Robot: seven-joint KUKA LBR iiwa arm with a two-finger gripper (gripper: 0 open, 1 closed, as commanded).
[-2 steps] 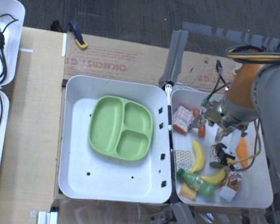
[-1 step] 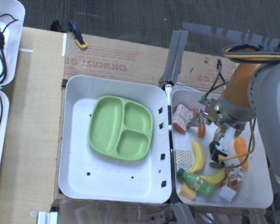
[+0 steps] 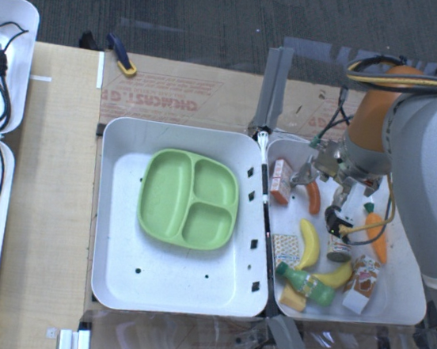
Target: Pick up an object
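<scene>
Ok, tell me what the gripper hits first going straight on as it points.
Likely the red sausage just below the gripper in the right bin; depth is unclear, so it could miss.

Left bin (image 3: 111,263): plate (image 3: 190,199) lying in it.
Right bin (image 3: 397,301): banana (image 3: 309,244) lying behind bottle (image 3: 309,284), carrot (image 3: 378,237) lying rightward.

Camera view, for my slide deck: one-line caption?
Claw over the cluttered right bin; green divided plate in the left bin.
</scene>
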